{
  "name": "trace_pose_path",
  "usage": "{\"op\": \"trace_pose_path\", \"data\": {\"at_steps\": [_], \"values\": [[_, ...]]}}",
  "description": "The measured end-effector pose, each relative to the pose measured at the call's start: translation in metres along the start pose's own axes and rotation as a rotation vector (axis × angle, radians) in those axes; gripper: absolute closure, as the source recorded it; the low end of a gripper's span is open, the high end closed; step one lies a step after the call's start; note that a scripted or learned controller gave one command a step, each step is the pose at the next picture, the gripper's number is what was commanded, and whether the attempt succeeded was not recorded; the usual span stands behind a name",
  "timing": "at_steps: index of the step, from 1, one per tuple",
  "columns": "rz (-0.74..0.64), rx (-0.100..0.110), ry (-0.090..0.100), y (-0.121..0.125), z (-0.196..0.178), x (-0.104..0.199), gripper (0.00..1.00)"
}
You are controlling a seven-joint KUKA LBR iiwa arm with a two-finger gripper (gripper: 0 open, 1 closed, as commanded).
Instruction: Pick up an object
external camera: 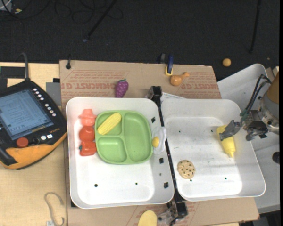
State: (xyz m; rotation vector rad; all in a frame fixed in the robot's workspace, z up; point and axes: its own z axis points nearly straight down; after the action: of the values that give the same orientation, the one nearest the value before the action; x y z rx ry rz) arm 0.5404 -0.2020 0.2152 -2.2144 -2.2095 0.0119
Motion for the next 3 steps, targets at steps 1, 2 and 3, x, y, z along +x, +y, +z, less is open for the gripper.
{"op": "trace_pose_path", "data": {"at_steps": [1, 2, 3], "values": [[-0.002, -0.012, -0.003, 0.002, -0.007, 0.0, 0.0], [-0.004, -0.009, -0.002, -0.001, 0.038, -0.001, 0.0], [-0.003, -0.009, -0.001, 0.0, 0.087, 0.008, 0.0]]}}
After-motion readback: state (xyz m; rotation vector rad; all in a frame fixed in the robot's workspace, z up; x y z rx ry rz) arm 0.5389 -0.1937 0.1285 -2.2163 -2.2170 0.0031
